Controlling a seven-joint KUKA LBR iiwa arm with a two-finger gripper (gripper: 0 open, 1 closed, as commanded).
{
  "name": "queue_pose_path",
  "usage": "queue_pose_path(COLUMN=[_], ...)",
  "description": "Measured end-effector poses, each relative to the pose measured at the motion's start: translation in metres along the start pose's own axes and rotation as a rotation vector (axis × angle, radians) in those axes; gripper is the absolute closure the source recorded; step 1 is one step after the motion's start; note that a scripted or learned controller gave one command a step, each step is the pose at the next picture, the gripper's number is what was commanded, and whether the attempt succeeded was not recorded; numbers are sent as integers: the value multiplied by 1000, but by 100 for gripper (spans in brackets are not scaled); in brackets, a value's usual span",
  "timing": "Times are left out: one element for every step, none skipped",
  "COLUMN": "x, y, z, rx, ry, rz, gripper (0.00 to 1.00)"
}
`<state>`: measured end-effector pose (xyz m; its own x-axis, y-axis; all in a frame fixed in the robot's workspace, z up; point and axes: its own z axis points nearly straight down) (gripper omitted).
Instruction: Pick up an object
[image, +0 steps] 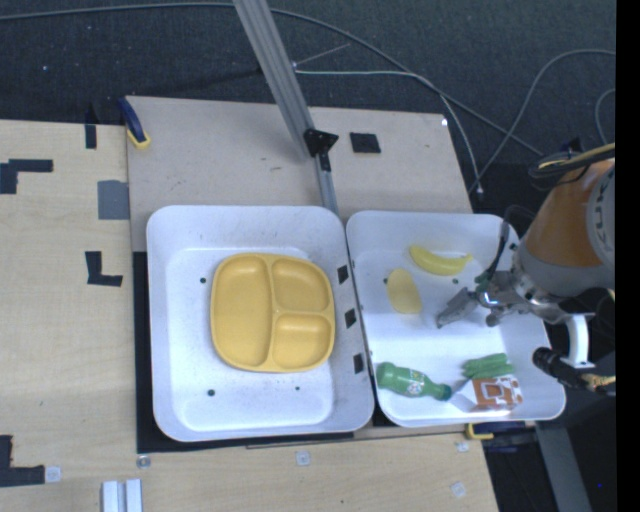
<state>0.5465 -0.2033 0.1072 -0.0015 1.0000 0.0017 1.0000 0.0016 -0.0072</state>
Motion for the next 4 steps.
queue_pose_path(x=[0,5,5,65], y=[1,1,1,26], z=[-13,-75,-128,-125], rx=[-4,-12,-12,-7], ry=[-1,-3,-4,0], rz=[-1,0,0,-6], gripper=[100,100,100,100])
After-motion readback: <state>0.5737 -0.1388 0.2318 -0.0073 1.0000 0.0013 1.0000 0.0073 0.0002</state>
